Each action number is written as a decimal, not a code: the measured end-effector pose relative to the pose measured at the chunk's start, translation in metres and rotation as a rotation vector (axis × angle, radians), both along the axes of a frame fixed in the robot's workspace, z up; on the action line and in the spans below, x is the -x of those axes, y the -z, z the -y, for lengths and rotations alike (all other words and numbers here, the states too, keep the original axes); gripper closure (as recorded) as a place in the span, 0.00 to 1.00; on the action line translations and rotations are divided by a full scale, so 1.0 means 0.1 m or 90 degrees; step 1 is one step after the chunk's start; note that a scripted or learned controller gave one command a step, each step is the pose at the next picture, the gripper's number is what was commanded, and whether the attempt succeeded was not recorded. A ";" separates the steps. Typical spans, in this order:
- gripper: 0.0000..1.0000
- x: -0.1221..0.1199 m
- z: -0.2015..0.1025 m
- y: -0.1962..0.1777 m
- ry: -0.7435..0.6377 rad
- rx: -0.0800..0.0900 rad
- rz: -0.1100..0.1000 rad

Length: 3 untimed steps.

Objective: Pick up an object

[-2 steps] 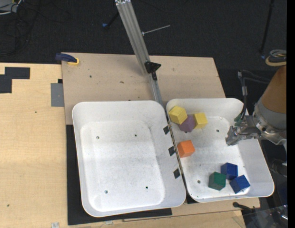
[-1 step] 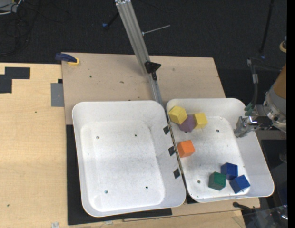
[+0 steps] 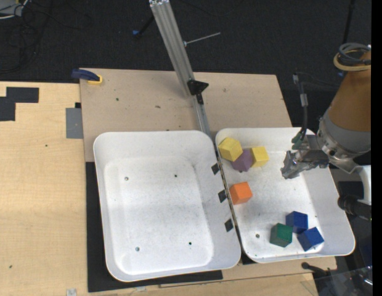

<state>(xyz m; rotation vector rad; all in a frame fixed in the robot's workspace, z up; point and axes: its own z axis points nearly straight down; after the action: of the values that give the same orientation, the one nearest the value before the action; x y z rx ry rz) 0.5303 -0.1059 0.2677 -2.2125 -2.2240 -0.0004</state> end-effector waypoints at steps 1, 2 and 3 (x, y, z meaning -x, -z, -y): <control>1.00 -0.01 -0.43 0.13 0.001 0.001 -0.001; 1.00 -0.09 -0.97 0.30 0.001 0.001 -0.002; 1.00 -0.13 -1.44 0.25 0.001 0.001 0.000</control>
<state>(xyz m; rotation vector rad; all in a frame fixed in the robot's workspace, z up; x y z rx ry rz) 0.5429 0.0378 0.2424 -2.2141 -2.2238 0.0019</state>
